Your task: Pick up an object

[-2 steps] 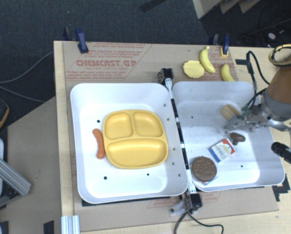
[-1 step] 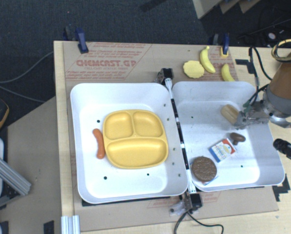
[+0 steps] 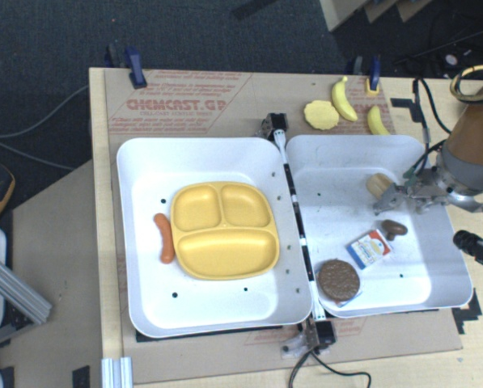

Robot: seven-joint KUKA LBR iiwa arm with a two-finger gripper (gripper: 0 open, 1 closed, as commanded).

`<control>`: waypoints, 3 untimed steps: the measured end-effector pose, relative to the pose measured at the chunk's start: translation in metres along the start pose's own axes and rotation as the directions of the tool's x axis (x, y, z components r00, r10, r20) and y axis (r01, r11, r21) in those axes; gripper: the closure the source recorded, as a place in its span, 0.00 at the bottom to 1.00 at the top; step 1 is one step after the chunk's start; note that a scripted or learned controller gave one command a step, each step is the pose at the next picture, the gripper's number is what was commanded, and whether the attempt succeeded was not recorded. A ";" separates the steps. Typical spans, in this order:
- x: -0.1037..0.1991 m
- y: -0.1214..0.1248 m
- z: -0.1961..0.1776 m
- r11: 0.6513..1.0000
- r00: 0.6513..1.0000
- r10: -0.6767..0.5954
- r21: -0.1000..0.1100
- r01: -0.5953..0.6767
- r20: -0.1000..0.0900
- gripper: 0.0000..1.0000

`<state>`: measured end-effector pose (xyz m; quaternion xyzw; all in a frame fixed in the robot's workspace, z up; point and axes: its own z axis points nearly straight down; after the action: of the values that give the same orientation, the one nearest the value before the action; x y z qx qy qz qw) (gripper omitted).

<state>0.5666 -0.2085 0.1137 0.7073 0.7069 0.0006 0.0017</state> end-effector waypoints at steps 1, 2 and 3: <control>-0.001 0.062 0.030 1.000 1.000 -0.004 -0.001 0.004 -0.001 0.00; -0.002 0.060 0.018 1.000 1.000 -0.003 -0.001 0.003 0.000 1.00; 0.058 0.053 -0.062 1.000 1.000 -0.007 -0.006 0.007 -0.002 1.00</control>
<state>0.6193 -0.1507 0.1762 0.7047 0.7095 0.0032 0.0031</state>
